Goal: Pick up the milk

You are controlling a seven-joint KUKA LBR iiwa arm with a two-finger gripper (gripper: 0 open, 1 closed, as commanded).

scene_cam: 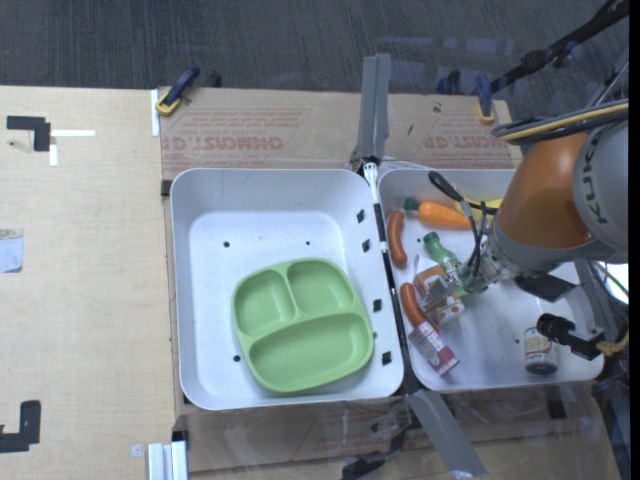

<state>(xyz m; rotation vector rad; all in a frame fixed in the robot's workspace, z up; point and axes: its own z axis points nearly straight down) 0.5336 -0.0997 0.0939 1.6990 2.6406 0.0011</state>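
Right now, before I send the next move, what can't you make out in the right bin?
- Gripper: camera view, the arm's orange band hides its upper part; finger state unreadable.
- Milk: too small and cluttered among the packages to identify.
- Can: label too small to read.
- Right bin: its far right side lies under the arm.

The arm (560, 193) runs off the right edge, and its orange bulk covers the upper right part of the right bin (490, 363). Below it, the gripper (470, 276) is a dark tangle too small to tell how its fingers stand. Just left of the gripper, a cluttered little carton (438, 298) is blurred, its label unreadable. The can (541, 352) near the bin's right corner is equally indistinct.
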